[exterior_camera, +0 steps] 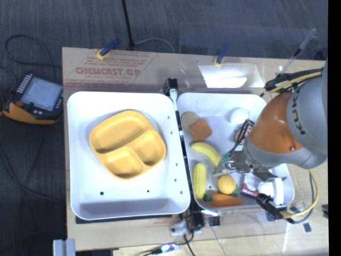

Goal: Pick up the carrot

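The carrot [227, 200] lies along the near wall of the right bin [213, 101], just below the lemon [226, 184], long axis left to right — the gripper [241, 167] hangs above and slightly right of it — its opening I cannot tell.

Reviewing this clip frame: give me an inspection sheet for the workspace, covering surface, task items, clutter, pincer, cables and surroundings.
Surface: brown bench bearing a left bin and a right bin.
Task items: carrot lying at the right bin's near edge, beside the lemon.
Clutter: corn, banana, brown bread piece, white egg in the right bin; yellow divided plate in the left bin.
Pincer: arm over the right bin's right side; fingers cannot be made out.
Cables: yellow cable by the arm; black cord on the floor.
Surroundings: dark carpet; handheld controller at left.
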Action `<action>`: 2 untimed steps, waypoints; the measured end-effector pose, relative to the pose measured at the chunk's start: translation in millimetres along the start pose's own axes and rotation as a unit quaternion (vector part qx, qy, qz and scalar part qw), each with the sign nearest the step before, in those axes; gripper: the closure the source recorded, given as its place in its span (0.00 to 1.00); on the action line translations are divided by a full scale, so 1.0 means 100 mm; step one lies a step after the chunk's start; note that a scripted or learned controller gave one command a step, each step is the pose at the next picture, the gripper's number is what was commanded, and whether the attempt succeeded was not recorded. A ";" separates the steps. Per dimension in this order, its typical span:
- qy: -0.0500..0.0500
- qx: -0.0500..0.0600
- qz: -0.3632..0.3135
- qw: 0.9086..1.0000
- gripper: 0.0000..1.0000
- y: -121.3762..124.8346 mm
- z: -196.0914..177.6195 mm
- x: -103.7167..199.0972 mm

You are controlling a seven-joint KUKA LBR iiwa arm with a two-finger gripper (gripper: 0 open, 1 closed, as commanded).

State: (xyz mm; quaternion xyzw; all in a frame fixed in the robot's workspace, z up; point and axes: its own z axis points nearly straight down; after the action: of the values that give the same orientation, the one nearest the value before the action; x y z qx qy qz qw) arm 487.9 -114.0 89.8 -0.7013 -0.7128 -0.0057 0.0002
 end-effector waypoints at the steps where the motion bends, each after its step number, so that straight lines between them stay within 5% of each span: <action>1: -0.004 0.005 -0.068 0.998 1.00 -0.03 -0.94 0.59; 2: -0.004 0.005 -0.068 0.998 0.00 -0.03 -0.94 0.59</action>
State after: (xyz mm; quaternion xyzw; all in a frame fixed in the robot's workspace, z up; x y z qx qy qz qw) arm 483.5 -55.9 184.0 -0.6515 -0.7587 0.0005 0.0003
